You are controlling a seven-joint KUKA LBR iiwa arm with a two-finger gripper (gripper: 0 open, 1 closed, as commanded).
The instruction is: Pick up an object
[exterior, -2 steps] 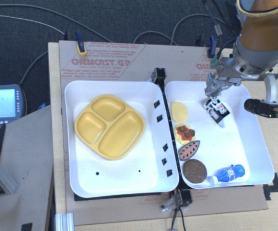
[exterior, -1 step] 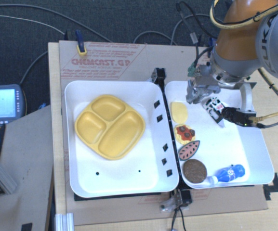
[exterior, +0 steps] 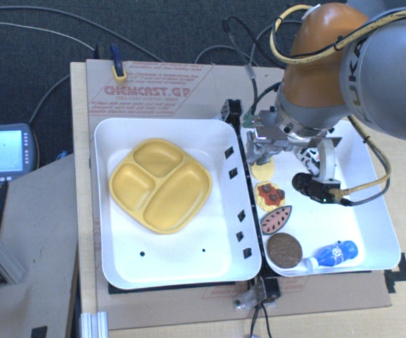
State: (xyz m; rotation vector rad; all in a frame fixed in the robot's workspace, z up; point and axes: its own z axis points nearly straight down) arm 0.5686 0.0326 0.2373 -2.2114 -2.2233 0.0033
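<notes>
Camera view looks down on the gripper, which hangs low over the right bin. From where I stand the wrist hides its tip, so I cannot tell whether the claw is wide or narrow, and nothing can be seen held in it. It sits there, I'd guess, because the toys crowd that spot. A pale yellow disc lies just beneath the gripper on its near side and looks the likeliest thing to be picked. Nearer still from the gripper, a row runs along the bin's inner wall: a red-and-yellow piece, then a slice like watermelon, then a brown round disc at the near corner. A blue bottle lies farthest from the gripper, by the near rim. A black-and-white spotted toy lies just beside the gripper, on the side away from the other bin. Across the divider from the gripper, the left bin holds a yellow divided plate, lying flat and well apart from it.
</notes>
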